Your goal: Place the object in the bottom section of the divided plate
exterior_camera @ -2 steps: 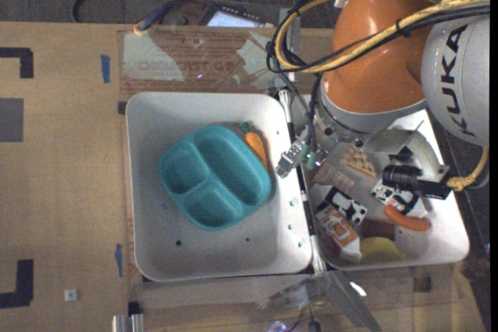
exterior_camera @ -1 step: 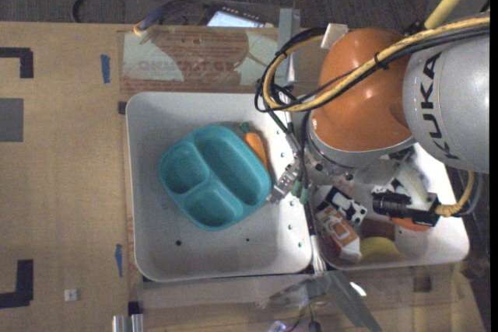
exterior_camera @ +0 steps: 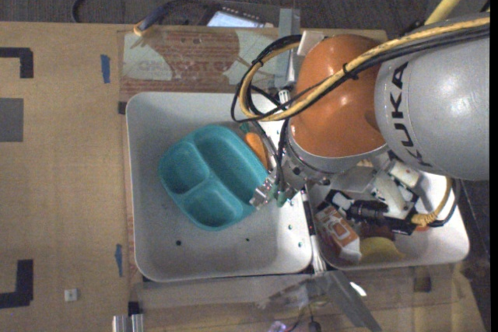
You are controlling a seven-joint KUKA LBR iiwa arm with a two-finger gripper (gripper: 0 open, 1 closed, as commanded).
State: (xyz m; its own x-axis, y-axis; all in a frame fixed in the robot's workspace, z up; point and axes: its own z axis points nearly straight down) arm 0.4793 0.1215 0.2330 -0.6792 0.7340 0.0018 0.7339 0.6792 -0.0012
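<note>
We see the left white bin (exterior_camera: 156,245) holding a teal divided plate (exterior_camera: 206,171). A small orange object (exterior_camera: 254,144) lies against the plate's right rim, outside its sections and partly hidden under the arm. The right bin (exterior_camera: 447,241) holds a brown-and-orange packet (exterior_camera: 340,233) with a yellow thing (exterior_camera: 381,247) just beside it. We read "KUKA" on the grey arm (exterior_camera: 436,105); the packet's print is too small for us. The arm reaches in over both bins, its orange band (exterior_camera: 334,97) above the claw (exterior_camera: 267,194), which hangs at the plate's right edge. We cannot tell how far open the claw is, or whether it has hold of anything.
</note>
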